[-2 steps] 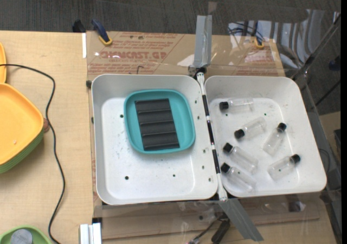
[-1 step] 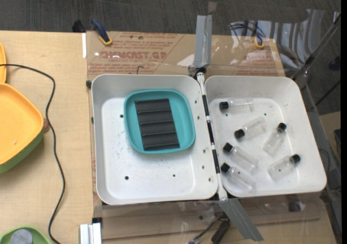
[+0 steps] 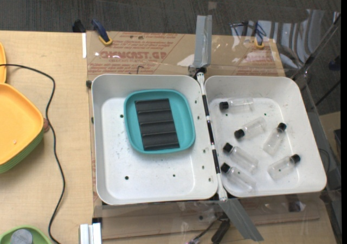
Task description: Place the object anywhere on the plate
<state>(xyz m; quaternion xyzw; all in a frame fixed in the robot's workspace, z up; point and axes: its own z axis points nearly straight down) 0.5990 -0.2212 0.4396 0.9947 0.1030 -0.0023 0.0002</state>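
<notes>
So we've got the teal plate sitting in the left bin, toward its back edge, with a dark ribbed block lying flat on it. Six clear vials with black caps are scattered loose across the right bin, none touching the plate.

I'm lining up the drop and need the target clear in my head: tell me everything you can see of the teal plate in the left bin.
The teal plate is a rounded rectangle with a raised rim, apparently smooth plastic. It lies flat on the floor of the left bin, toward the bin's far half and roughly centred side to side, clear of the walls. A dark grey ribbed insert with four crosswise ridges covers most of its middle, leaving a teal border all round. No vial rests on it.
</notes>
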